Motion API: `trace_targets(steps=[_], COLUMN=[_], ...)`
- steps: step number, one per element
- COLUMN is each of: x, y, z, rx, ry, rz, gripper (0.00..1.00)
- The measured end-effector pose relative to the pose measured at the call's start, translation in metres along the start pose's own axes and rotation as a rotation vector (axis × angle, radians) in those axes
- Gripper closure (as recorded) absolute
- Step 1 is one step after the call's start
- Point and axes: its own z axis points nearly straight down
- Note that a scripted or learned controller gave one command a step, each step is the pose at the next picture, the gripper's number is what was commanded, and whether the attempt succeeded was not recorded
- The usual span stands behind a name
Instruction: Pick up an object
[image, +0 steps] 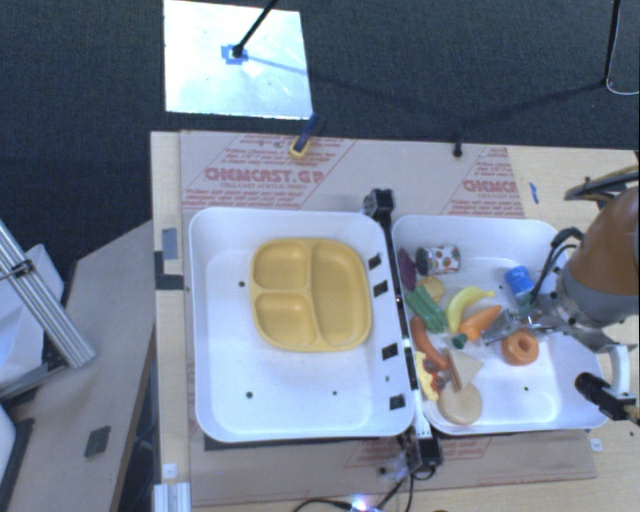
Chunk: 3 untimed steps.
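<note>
Two white bins sit side by side across the middle of the frame: the left bin (215, 400) and the right bin (530, 400). One yellow divided plate (309, 294) lies in the left bin, slightly above its centre, and I count three compartments in it, one long on the right and two smaller on the left.

All the loose things are in the right bin, crowded toward its left wall. I count one small can (438, 260) with a red and white label at the upper left of that bin, one purple piece (407, 268) just left of it, one yellow banana (468, 301) near the middle, one carrot (481, 321) touching the banana's lower side, one green vegetable (428, 312) running slantwise left of the banana, one blue cup (518, 279) to the upper right of the banana, one orange doughnut (520, 348) right of centre, one red-orange sausage shape (428, 350) along the left wall, and one round tan biscuit (460, 406) at the lower left corner, with a pale wedge (462, 368) lying just above it.

My arm (608, 262) comes in from the right edge of the frame, and my gripper (516, 324) is low over the right bin, between the carrot and the doughnut. From this slant I cannot tell how wide it stands or whether it has anything in it.
</note>
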Motion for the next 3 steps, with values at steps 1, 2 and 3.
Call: trace_targets(steps=[1,2,3], x=[-0.001,-0.011,-0.007], y=[0.002,-0.001,0.003], z=[-0.014,-0.068,-0.131], rx=[-0.006,-0.008,-0.011], ry=[-0.002,-0.004,-0.004], rz=[-0.001,0.002,-0.003], gripper=[1.00,1.00,1.00])
